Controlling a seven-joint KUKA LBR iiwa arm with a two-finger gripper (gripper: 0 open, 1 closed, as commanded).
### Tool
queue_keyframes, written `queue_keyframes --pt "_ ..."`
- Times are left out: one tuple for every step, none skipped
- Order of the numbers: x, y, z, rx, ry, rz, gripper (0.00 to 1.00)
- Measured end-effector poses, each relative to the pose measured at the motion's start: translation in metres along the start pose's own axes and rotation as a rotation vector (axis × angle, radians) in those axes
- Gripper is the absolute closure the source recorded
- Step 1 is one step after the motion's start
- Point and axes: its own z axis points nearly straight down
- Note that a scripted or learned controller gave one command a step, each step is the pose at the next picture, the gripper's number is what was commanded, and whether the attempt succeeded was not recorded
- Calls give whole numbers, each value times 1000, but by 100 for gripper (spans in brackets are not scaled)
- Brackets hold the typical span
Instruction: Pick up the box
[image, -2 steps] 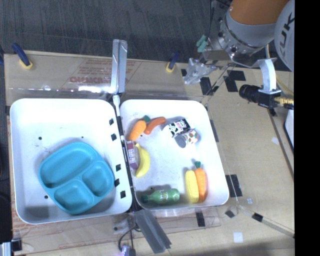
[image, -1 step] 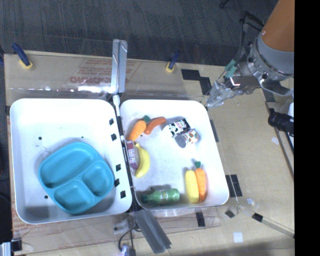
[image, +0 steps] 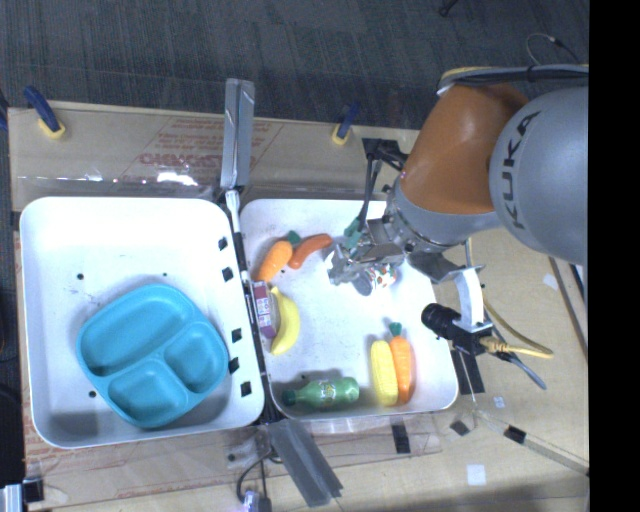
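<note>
Fingers (image: 362, 266): whether mine are open or closed, I cannot tell; my gripper (image: 362, 268) hangs over the right bin (image: 330, 215). Box (image: 264, 308) lies against its left wall, beside the banana (image: 286, 322).

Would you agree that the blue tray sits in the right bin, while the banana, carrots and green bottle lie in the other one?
Not quite: the camera view shows the blue tray in the left bin. The banana, carrots and green bottle lie in the other one, the right bin.
</note>
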Motion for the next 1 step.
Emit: queue_keyframes --pt "-13 -57 90 0 1 -48 100"
